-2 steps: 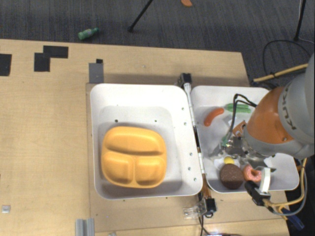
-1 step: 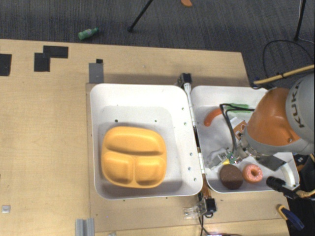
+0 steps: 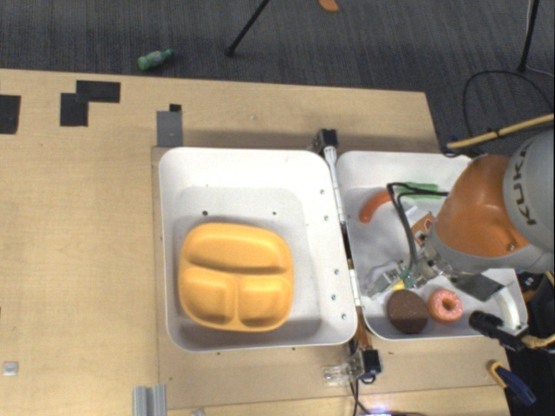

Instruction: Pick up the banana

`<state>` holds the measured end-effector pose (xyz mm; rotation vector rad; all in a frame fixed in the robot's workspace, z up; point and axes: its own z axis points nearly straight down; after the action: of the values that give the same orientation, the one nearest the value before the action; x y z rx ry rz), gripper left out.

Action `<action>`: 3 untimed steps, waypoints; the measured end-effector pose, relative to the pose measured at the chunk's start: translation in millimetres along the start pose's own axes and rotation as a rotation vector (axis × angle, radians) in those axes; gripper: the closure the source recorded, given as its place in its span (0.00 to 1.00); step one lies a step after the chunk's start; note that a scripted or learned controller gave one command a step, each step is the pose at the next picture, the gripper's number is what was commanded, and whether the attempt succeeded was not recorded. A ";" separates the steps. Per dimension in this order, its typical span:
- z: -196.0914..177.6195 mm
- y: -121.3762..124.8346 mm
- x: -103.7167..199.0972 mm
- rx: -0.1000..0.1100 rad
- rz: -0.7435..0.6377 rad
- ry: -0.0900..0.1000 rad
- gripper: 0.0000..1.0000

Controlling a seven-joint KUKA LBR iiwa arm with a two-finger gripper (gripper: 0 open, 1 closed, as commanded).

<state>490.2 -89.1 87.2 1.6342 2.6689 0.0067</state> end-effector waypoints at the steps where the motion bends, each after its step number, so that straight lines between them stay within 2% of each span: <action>1: 0.0 0.0 0.0 0.000 0.000 0.000 0.00; 3: 0.0 0.0 0.0 0.000 0.000 0.000 0.00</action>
<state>490.2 -89.1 87.2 1.6341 2.6690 0.0066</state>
